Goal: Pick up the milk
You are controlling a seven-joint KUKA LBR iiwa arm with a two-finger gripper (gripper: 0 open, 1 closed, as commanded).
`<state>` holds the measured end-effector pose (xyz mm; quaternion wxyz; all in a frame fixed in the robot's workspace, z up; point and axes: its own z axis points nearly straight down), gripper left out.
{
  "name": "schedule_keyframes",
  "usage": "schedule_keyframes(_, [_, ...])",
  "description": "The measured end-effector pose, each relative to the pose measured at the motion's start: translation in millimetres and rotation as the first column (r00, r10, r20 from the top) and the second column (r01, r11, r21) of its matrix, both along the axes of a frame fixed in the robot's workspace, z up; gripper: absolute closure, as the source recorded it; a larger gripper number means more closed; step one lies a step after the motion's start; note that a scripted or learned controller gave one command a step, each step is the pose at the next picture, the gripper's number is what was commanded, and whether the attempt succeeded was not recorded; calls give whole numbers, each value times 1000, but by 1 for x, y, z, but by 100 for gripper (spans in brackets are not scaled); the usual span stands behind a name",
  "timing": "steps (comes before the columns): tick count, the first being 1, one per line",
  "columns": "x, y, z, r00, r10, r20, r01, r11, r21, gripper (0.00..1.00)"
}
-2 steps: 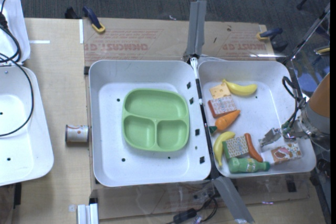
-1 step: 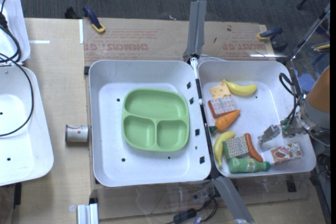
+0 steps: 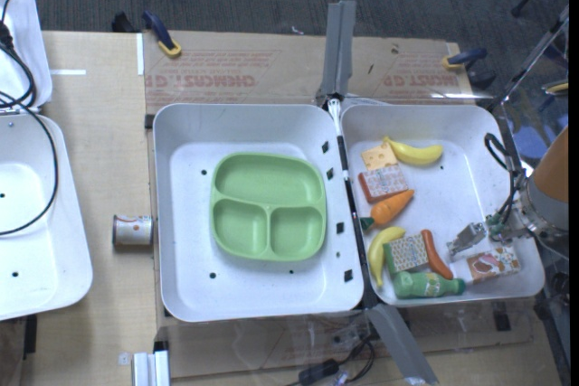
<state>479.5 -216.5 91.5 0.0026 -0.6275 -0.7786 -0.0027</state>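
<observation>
The milk (image 3: pixel 494 264), judging it to be the small white carton with a red and orange print, lies flat in the right bin (image 3: pixel 457 115), just below and slightly right of the gripper (image 3: pixel 468 239). Its long axis runs roughly left to right, tilted a little upward at the right. The gripper hovers low, close beside the carton's upper left end; I cannot tell how it stands, and nothing shows in its grasp.
</observation>
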Motion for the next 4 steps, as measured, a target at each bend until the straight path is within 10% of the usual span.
schedule_keyframes(1, [0, 0, 0, 1000, -1, 0, 1, 1000, 1, 0])
schedule_keyframes(2, [0, -2, 9, 1000, -3, 1, 3, 1000, -3, 100])
schedule_keyframes(3, [0, 0, 9, 1000, -3, -1, 3, 1000, -1, 0])
schedule_keyframes(4, [0, 0, 9, 1000, -3, -1, 3, 1000, -1, 0])
